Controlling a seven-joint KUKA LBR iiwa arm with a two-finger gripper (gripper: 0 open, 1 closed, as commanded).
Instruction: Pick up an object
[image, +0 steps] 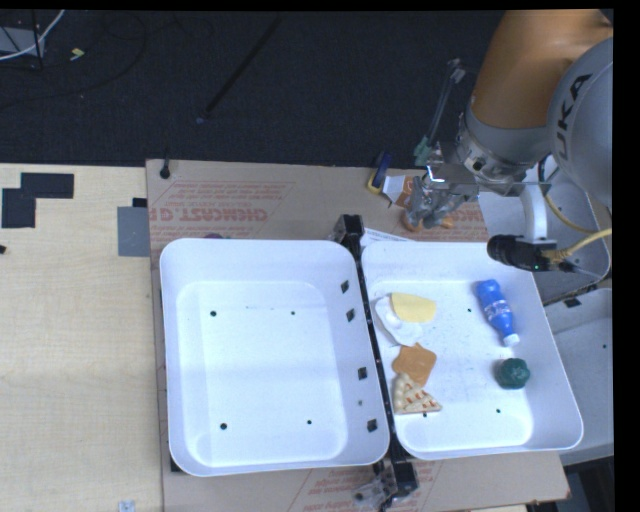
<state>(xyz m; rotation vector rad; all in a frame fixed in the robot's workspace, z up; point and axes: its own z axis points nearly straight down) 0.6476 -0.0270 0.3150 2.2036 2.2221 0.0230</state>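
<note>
- The things to pick from lie in the right bin (560, 425): a blue bottle (495, 310) with a white cap near the far right side, and a dark green ball (513, 373) just below it, close but apart.
- Toward the left side of that bin a yellow block (413, 307) rests on a white piece (392, 322), touching it.
- Just below them lies an orange-brown square (415, 361), and against its lower edge a tan wedge with a criss-cross pattern (414, 398).
- The left bin (190, 400) sits beside the right one; a black clip strip (362, 330) runs along the seam between them.
- The gripper (430, 212) hangs above the far edge of the right bin, over the cardboard sheet (250, 205), well apart from all the objects in the bin.
- Whether its claw is spread or pressed together cannot be told from this angle; nothing can be made out between its tips.
- The grey arm (590, 100) with its orange band (525, 60) comes in from the upper right.
- Both bins rest on the cardboard sheet, which lies on a light wooden bench (70, 350).
</note>
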